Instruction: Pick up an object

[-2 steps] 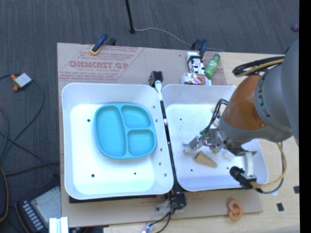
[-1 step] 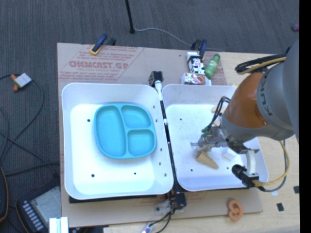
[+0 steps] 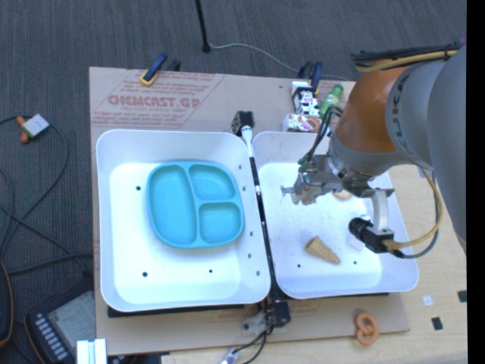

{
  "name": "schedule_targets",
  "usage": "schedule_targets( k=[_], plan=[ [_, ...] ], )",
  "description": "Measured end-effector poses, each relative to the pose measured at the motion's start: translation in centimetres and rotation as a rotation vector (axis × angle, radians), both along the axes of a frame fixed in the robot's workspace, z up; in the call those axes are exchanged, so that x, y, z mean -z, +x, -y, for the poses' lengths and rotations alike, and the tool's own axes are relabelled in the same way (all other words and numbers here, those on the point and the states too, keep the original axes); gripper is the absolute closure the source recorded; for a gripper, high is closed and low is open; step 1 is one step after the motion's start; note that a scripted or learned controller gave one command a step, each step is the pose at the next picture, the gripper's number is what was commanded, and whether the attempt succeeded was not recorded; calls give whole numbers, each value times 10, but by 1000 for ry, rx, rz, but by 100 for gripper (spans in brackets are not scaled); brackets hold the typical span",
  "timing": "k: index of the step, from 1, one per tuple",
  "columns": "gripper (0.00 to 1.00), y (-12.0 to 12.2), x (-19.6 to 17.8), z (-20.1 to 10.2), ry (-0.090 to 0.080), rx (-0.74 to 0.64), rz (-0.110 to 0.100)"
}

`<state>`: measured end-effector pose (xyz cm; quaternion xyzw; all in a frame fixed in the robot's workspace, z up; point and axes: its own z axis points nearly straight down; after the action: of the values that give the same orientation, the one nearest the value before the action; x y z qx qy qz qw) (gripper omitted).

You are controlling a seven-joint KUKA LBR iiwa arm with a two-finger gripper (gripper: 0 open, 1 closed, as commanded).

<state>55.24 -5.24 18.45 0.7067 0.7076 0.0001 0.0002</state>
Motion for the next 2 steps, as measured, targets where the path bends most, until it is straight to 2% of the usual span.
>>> schedule_targets(
  k=[1,2],
  plan=[
    [100,-48,1,-20,0,2,-3],
    [100,-69,1,-21,0,2,-3]
  ],
)
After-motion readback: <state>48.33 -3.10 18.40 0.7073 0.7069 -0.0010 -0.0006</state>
